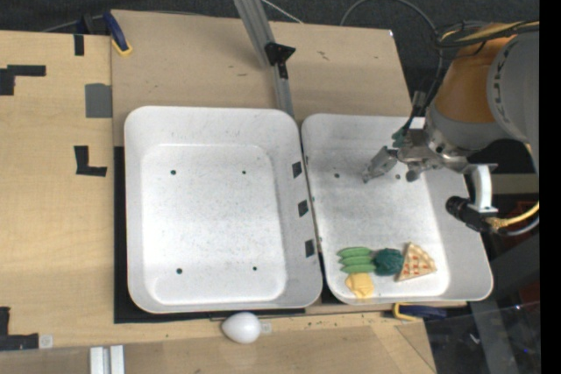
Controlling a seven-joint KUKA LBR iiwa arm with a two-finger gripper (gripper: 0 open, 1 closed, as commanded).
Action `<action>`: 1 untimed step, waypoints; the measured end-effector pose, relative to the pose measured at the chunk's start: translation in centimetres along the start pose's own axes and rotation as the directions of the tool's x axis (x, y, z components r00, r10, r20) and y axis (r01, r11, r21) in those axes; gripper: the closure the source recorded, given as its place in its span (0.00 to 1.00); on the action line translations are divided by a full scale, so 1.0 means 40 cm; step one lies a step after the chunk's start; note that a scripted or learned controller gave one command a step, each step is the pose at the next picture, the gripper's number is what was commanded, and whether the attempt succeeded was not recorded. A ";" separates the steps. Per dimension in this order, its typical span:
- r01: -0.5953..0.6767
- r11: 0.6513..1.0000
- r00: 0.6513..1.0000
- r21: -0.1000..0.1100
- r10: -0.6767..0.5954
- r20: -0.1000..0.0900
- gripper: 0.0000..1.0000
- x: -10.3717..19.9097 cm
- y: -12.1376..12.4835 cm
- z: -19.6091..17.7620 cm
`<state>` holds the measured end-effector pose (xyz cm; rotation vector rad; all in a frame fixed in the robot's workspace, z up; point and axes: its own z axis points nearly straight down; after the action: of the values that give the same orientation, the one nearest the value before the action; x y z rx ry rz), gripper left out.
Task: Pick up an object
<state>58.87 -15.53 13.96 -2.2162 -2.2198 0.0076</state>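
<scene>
The camera view shows two white bins side by side: the left bin (210, 206) and the right bin (386, 206), over whose upper part the gripper (392, 168) hangs with its two fingers spread open and nothing between them. Four small objects cluster at the right bin's near edge, well apart from the gripper: one green pod piece (355, 257), one dark green lump (387, 259), one yellow piece (359, 283) and one pizza-slice wedge (415, 263). One white egg-shaped object (242, 328) lies on the bench just beside the left bin's near rim.
</scene>
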 end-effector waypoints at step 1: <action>0.000 1.000 1.000 -0.006 0.000 0.002 0.00 0.001 0.000 0.131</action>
<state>58.84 -15.48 8.74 -2.2198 -2.2238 0.0034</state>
